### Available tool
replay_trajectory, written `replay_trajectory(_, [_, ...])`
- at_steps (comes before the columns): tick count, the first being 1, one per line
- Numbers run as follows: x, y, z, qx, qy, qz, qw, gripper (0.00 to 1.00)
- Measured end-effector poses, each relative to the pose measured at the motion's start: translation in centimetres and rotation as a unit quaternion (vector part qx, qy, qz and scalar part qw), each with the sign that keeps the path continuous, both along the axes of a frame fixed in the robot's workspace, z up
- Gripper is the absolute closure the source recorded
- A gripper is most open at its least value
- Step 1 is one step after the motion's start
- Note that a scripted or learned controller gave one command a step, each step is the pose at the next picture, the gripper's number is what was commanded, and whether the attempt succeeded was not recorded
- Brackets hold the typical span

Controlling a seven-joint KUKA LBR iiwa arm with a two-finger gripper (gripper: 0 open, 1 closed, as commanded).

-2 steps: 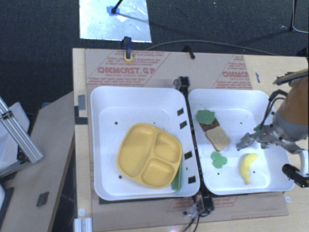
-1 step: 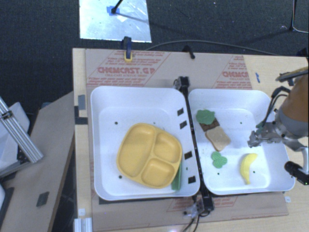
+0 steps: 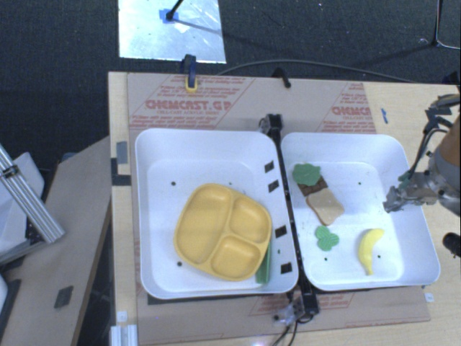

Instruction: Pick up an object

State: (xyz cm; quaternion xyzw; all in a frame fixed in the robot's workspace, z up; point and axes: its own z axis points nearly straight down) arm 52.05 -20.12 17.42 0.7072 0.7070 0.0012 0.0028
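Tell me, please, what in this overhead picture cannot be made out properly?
- Gripper, camera view: too small and blurred to read its fingers.
- Arm: cut off by the right edge.
- Green item beside the yellow tray: mostly hidden under the tray's rim.
- Brown piece: partly covered by the green leafy toy.
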Motion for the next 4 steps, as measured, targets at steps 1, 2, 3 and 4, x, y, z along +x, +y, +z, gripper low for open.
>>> replay_trajectory(1, [-0.8, -0.3, 5.1, -0.0002, -0.001, 0.001, 1.0, 1.0])
replay_trajectory(2, [-0.6, -0.4, 10.5, -0.0004, -0.001, 0.002, 1.0, 1.0])
replay_trajectory(3, [0.8, 4.4, 9.1, 0.0014, 0.001, 0.005, 1.0, 1.0])
replay_trajectory(4, [1.9, 10.1, 8.5, 0.0017, 0.001, 0.005, 1.0, 1.0])
